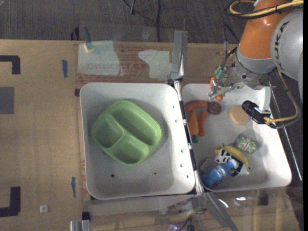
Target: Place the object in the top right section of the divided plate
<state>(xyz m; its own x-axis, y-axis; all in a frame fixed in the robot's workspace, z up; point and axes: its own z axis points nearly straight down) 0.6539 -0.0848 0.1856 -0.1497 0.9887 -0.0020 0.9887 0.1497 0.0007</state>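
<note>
Green moulded three-section plate [127, 131], smooth white bin [91, 167]

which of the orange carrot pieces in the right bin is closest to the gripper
The upper carrot, lying crosswise just below-left of the gripper; the other carrots lie lower down.

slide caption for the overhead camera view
Arm's tool above the right bin's toys; green divided plate in the left bin.

The grey arm [288, 37] reaches in from the right, orange band [257, 25] bright above the wrist. Yellow and black cables loop around its upper part. The wrist bends down and leftward, and the tool [219, 88] hangs low at its tip, pointing toward the lower left.
</note>
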